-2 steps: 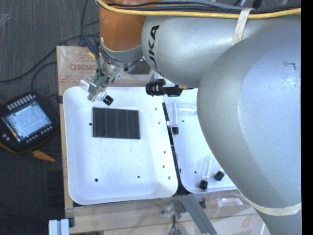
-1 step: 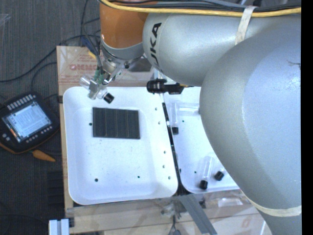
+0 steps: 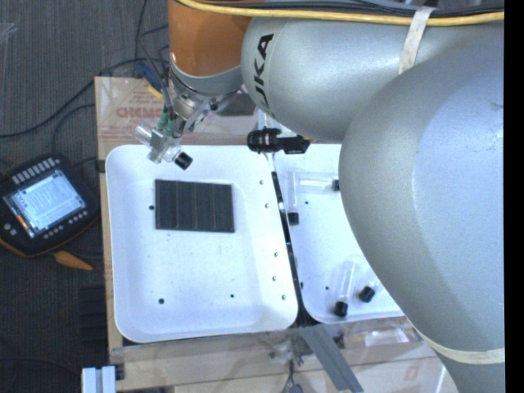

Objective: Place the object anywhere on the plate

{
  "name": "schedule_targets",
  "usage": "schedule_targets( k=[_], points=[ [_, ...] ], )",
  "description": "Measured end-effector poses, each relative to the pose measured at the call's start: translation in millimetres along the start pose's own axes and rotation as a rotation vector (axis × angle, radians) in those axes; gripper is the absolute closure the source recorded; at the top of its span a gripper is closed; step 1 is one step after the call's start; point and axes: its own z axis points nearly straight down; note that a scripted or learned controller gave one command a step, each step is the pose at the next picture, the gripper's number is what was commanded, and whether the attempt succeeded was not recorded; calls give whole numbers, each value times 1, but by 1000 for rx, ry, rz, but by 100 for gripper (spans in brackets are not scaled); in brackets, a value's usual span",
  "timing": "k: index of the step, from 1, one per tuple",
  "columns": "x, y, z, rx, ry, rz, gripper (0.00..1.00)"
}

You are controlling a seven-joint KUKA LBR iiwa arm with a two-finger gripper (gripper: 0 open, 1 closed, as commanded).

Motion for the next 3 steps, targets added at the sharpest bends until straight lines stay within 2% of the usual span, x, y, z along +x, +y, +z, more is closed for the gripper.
schedule_targets(
  k=[1, 2, 3],
  points=[
    [60, -61, 16, -3, 18, -195, 100],
    [14, -9, 77, -2, 19, -10, 100],
    [-7, 3, 16, -4, 17, -37, 100]
  ],
)
